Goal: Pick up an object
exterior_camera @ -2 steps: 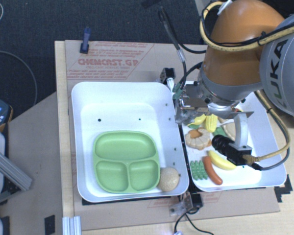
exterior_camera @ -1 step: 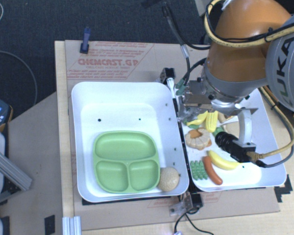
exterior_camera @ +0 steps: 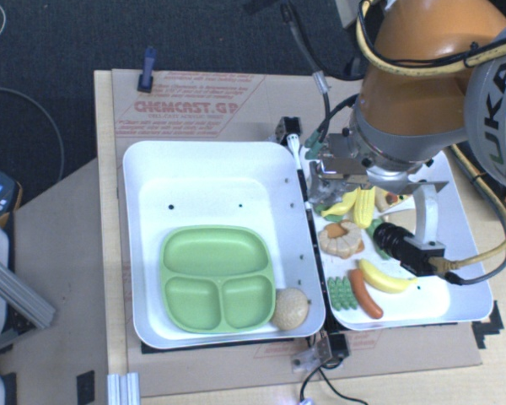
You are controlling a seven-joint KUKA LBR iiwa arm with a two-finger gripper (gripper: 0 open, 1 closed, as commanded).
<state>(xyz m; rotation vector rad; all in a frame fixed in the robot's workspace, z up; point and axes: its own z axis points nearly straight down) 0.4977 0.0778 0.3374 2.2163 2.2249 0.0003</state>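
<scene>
We hover grey two-finger gripper [exterior_camera: 337,194] over yellow plastic corn cob [exterior_camera: 363,207] in right white bin [exterior_camera: 455,304]; jaw state unclear; nothing lifted yet.

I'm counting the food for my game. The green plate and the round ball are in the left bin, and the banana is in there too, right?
Not quite. The green plate and the ball are in the left bin, but the banana lies in the right bin, beside the sausage. The camera view shows it.
</scene>
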